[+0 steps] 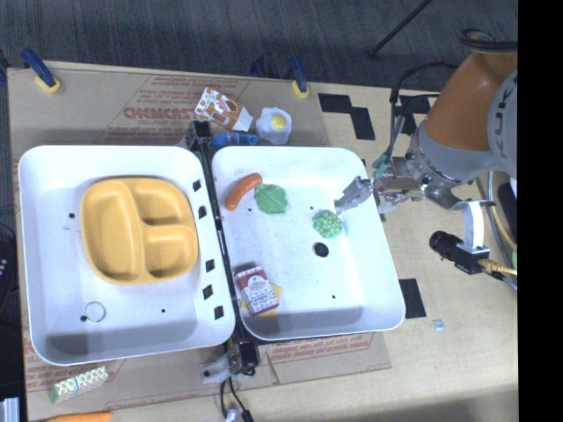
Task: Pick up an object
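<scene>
We see the arm (466,112) reaching in from the right, its jaws (352,193) low over the right bin (387,288) near that bin's right wall. We cannot tell whether they are wide or narrow, and nothing shows between them. Just below and left of them lies a green pea cluster (328,224). Further left in the same bin sit a green leaf (271,199) and an orange sausage (242,191), close together, and a red packet (257,290) near the front. The left bin (44,323) holds a yellow divided tray (139,229).
</scene>
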You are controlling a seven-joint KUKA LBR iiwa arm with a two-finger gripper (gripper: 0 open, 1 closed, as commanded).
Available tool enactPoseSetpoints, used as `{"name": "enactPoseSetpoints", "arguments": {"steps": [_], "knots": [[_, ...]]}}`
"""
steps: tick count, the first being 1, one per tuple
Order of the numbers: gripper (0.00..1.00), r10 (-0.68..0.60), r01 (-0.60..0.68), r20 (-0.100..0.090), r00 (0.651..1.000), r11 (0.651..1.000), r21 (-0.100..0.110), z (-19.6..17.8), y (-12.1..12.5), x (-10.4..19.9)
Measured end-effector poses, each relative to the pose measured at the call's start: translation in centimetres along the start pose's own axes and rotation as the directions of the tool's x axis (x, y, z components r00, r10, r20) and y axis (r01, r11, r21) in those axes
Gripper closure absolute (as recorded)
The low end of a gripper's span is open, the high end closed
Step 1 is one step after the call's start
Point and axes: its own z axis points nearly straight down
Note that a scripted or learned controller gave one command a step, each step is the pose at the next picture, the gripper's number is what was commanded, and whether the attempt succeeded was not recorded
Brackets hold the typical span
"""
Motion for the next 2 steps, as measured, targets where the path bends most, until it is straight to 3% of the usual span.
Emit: {"name": "enactPoseSetpoints", "arguments": {"steps": [1,2], "knots": [[0.00,0.044,-0.044,-0.001,0.999,0.999,0.002,7.9,4.2,7.1],[0.00,-0.125,0.125,-0.001,0.992,0.992,0.000,15.9,6.9,10.0]]}}
